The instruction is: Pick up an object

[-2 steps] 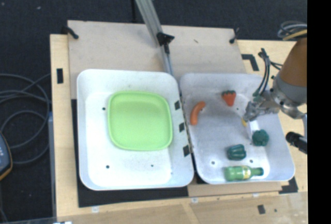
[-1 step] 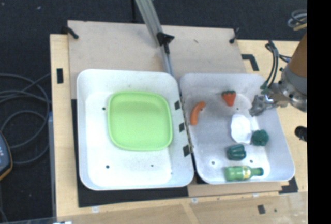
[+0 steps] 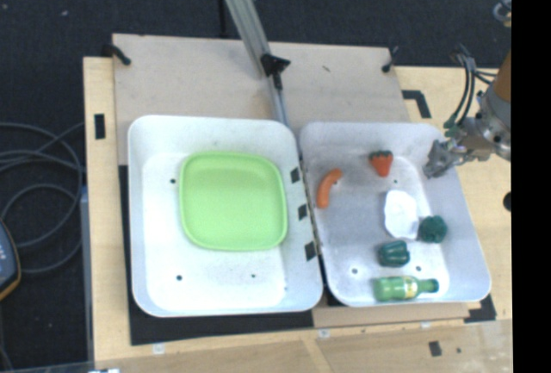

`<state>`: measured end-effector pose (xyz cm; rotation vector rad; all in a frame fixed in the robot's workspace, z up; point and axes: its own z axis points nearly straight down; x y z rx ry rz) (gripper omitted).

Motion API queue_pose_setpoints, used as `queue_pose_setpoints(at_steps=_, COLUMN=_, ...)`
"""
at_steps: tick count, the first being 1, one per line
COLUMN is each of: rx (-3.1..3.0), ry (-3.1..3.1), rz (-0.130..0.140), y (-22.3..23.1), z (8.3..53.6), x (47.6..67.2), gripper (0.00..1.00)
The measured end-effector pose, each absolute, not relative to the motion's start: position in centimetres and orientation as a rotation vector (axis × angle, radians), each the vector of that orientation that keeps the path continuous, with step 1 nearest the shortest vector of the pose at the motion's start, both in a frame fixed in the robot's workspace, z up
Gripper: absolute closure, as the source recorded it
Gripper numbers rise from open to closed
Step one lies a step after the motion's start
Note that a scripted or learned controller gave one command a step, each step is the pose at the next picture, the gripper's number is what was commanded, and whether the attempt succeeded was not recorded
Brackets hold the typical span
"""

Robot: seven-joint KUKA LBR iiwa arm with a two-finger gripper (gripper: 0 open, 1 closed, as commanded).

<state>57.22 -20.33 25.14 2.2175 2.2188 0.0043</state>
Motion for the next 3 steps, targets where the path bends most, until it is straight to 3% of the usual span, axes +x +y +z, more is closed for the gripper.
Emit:
queue_pose_setpoints(at_steps=2, rx=2.217, ry=2.226, rz=0.002, y=-9.6, z=23.4, x=56.2, gripper=1.00)
queue_pose_setpoints(at_steps=3, rx=2.218, ry=2.226, rz=0.002, y=-4.0, z=23.0, x=54.6, gripper=1.00)
